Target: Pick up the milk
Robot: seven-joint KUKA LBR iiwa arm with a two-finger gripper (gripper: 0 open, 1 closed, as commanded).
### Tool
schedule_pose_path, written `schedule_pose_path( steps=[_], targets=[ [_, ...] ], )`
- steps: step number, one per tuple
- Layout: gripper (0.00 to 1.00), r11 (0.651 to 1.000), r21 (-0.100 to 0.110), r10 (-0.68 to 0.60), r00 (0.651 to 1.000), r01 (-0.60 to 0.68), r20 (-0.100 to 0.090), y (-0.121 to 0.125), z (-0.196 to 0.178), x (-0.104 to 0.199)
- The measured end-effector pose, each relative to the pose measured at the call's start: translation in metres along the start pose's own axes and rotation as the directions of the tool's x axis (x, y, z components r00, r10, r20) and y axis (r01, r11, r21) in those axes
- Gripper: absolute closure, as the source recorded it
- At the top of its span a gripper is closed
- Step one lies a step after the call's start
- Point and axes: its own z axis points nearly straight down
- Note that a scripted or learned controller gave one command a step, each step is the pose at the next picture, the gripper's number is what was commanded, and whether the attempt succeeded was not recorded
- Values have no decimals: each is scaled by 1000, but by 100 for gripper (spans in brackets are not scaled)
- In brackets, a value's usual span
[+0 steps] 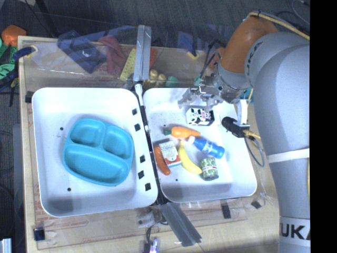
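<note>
At the back of the right bin [239, 181], toward twelve o'clock from the cluster of food toys, the milk [201, 117] lies flat on the white floor, a small carton with black cow patches. The gripper [202, 96] hangs right over its far edge, at the carton's twelve o'clock; whether its jaws are open or closed cannot be told from this slanted view, and the carton is not seen between the fingers. The grey arm [279, 104] with its orange band [239, 36] comes in from three o'clock.

At six o'clock from the milk lies a carrot [184, 132], and just beyond it, toward five o'clock, a blue bottle [209, 147]. Farther toward six o'clock sit a yellow banana [188, 161], a small red-and-white packet [169, 153] at its nine o'clock, a sausage [161, 160] touching that packet's left side, and a green can [209, 168] at the banana's three o'clock.

Well off at nine o'clock, the left bin [47, 107] holds a blue divided plate [99, 151].
</note>
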Motion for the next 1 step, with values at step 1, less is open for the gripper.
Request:
schedule_pose_path(
  steps=[1],
  targets=[
    [0, 1000, 0, 0, 1000, 0, 0, 0, 0, 0]
  ],
)
